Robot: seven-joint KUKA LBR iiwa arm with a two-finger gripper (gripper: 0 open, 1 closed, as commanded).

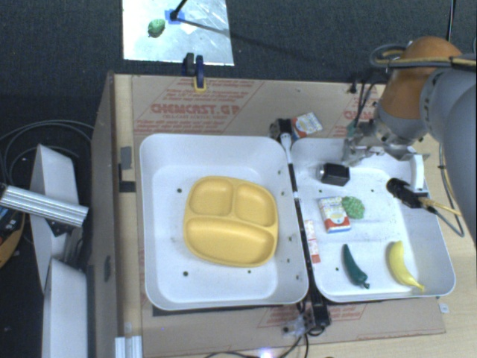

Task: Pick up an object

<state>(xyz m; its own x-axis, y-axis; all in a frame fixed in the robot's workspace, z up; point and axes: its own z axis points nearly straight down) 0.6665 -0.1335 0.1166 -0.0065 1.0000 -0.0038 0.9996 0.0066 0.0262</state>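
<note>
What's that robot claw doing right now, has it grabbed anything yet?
Gripper: over the far edge of the right bin; whether it is open, closed or holding something cannot be told from this view.

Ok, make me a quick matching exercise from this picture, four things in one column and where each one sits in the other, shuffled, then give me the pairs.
Things:
1. yellow tray
2. banana
3. green pepper
4. black block

Places:
A. right bin, far end, nearest the gripper
B. left bin, middle
C. right bin, near right corner
D. right bin, near edge, left of the banana

Pairs: 1-B, 2-C, 3-D, 4-A
</note>
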